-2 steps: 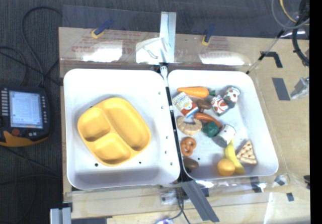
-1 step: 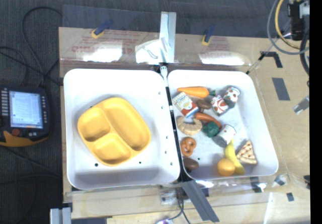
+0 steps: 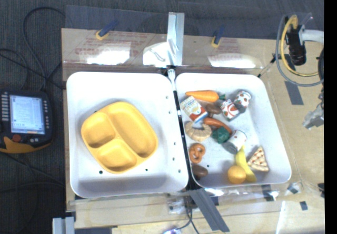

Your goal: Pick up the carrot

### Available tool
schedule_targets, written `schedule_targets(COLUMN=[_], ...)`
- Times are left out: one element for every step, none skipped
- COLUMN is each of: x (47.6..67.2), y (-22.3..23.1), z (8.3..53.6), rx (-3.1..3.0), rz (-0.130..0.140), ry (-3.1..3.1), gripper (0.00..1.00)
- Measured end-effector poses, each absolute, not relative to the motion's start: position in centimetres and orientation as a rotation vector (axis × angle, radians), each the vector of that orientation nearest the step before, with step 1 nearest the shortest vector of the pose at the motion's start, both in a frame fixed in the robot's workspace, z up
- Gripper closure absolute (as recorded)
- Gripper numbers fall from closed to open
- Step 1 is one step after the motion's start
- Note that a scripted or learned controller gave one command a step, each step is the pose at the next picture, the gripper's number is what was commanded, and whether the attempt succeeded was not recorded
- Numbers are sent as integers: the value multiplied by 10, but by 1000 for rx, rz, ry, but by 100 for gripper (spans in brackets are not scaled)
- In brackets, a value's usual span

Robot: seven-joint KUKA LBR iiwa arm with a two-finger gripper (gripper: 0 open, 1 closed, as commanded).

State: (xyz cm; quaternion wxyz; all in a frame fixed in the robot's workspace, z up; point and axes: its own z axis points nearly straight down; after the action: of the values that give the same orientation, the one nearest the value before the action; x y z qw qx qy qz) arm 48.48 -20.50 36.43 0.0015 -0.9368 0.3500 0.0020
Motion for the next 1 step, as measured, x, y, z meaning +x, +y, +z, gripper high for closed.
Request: schedule_targets(x=[501], y=[-220], z=[342], rx=[-3079], rz=[5], ry=[597], gripper=[100])
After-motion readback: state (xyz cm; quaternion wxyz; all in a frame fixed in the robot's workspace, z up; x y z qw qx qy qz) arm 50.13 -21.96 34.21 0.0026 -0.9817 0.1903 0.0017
